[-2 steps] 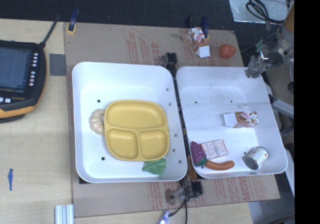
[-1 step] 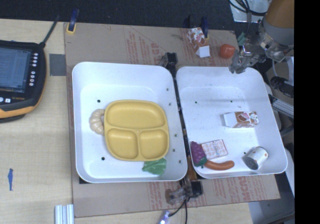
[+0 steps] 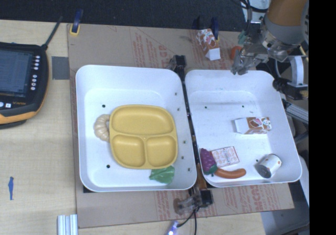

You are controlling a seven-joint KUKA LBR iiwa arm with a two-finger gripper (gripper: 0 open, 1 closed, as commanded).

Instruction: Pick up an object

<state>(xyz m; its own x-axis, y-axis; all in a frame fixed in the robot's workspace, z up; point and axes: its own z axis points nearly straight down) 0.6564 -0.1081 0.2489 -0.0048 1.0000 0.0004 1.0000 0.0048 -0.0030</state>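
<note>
Gripper (image 3: 242,66) above right bin's (image 3: 210,84) far rim, jaws' state unclear, small white-and-brown carton (image 3: 253,125) lying flat inside.

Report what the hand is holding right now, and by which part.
Nothing is held. The hand hangs above the far rim of the right bin, with no object between its fingers; the objects lie on the bin floor.

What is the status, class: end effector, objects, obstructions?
End effector above right bin's far rim, holding nothing visible. Small carton, sausage, metal cup lie in bin. Path looks unobstructed.
</note>
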